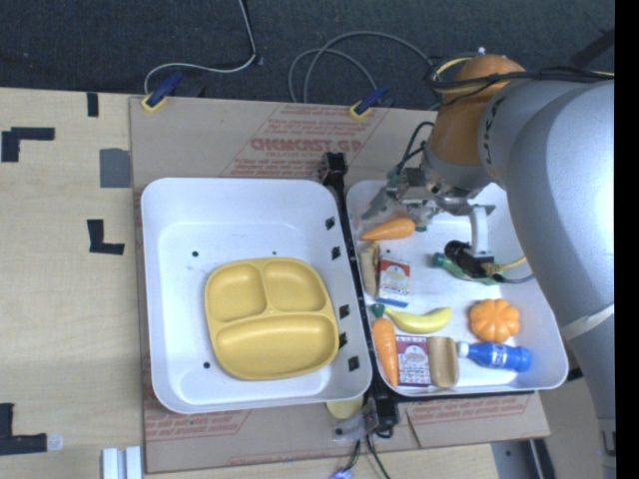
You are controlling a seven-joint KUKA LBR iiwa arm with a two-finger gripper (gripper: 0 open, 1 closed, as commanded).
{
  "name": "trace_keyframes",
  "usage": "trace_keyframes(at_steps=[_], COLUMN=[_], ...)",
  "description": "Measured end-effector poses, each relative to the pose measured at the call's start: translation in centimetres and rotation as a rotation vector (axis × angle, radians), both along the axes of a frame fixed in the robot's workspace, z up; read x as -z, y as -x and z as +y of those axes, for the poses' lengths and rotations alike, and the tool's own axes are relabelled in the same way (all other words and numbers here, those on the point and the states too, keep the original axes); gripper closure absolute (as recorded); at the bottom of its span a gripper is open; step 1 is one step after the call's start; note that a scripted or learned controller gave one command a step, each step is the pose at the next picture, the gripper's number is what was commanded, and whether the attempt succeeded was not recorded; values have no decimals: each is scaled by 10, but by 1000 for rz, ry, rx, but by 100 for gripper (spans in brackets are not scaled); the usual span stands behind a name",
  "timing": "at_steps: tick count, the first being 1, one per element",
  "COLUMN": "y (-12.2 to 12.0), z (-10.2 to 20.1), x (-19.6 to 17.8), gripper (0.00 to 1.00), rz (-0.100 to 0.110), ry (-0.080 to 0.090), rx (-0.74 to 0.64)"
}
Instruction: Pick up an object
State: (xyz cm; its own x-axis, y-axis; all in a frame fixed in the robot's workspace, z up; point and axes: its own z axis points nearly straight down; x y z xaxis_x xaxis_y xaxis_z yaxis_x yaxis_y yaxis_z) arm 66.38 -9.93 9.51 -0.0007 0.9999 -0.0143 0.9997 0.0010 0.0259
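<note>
The arm is reaching into the right bin, its gripper hanging low over the far end just above a small carrot, and whether it is spread or pressed together is not something the view is giving away. Nothing is showing as lifted, so the pick is looking not yet done: the banana, orange pumpkin, blue bottle and second carrot are all lying in the bin. The left bin is holding a yellow divided plate.
</note>
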Motion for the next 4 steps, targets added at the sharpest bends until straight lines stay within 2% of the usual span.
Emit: trace_keyframes(at_steps=[1,3,4], y=[-11,-10,15], z=[2,-1,-1], x=[1,2,0], gripper=[0,0,0], rz=[3,6,-1], ry=[-4,-7,-1], rx=[-1,-2,1])
